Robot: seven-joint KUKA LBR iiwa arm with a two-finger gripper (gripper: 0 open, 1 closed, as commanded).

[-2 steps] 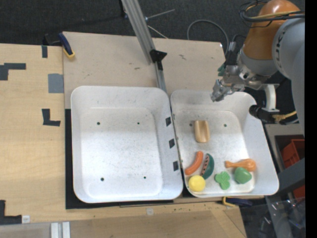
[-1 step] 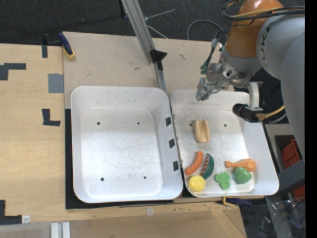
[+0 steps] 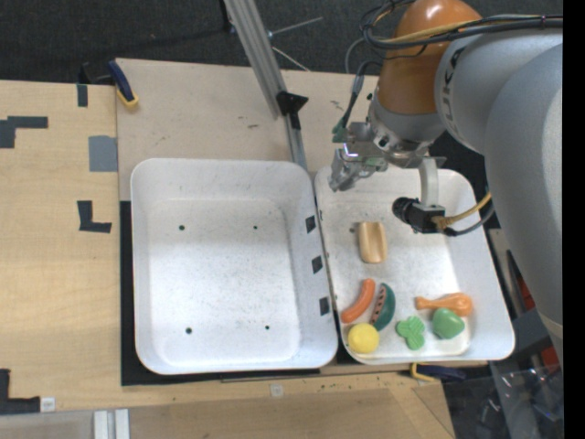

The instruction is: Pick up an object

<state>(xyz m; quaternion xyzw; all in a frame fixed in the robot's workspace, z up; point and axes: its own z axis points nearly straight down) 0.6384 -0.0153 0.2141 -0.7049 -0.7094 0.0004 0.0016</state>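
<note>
A: Which thing is the likely pick?

B: The pale tan, rounded wooden-looking block [image 3: 370,241] in the right shallow white plastic bin [image 3: 475,245]. It lies alone near the bin's middle, with bare floor all round it, so it is the easiest target.

A: And the other pieces?

B: They crowd the near edge: a small orange sausage-shaped toy [image 3: 357,300] touching a dark green curved toy [image 3: 383,305], a yellow round toy [image 3: 363,338] just below them, a light green leafy toy [image 3: 412,330], a green round toy [image 3: 447,322] and an orange carrot-like toy [image 3: 443,303] beside it. Little room there for fingers.

A: Where is the arm's metal two-finger gripper [image 3: 343,177]?

B: It hangs over the far left corner of the right bin, close to the wall shared with the left shallow white plastic bin [image 3: 146,245], and apart from the tan block. Nothing sits between its fingers; how wide they stand cannot be told from this angle.

A: So how should the step go?

B: Probably shift toward the near side until centred over the block, span its narrow width, descend straight, and close only once the fingers flank it, keeping clear of the bin wall
</note>
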